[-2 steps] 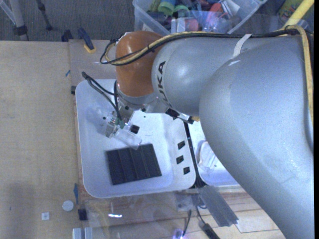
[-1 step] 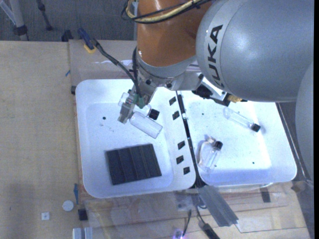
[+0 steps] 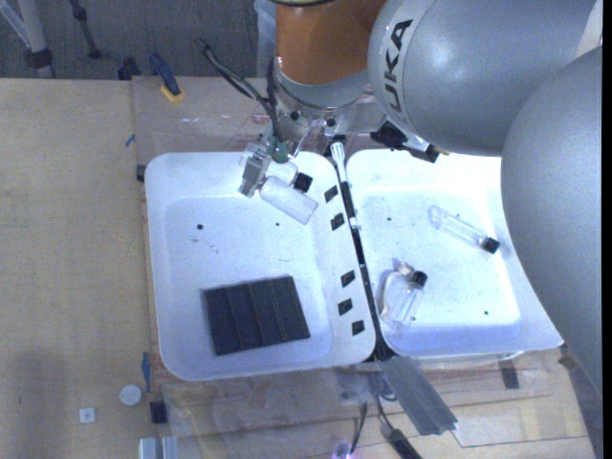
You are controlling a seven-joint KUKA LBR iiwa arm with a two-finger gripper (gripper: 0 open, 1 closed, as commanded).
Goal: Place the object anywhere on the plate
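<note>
Bright, even overhead light. Right bin [image 3: 497, 175] glares near white at far edge. Soft shadows in left bin [image 3: 167, 256]. Arm [image 3: 535, 94] blurry, close to lens; pic slightly soft overall.

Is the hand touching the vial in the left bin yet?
Cannot tell. In the camera view the hand sits right against the upper-left end of the vial, well above the dark plate, but the slanted angle shows neither contact nor a gap plainly.
</note>
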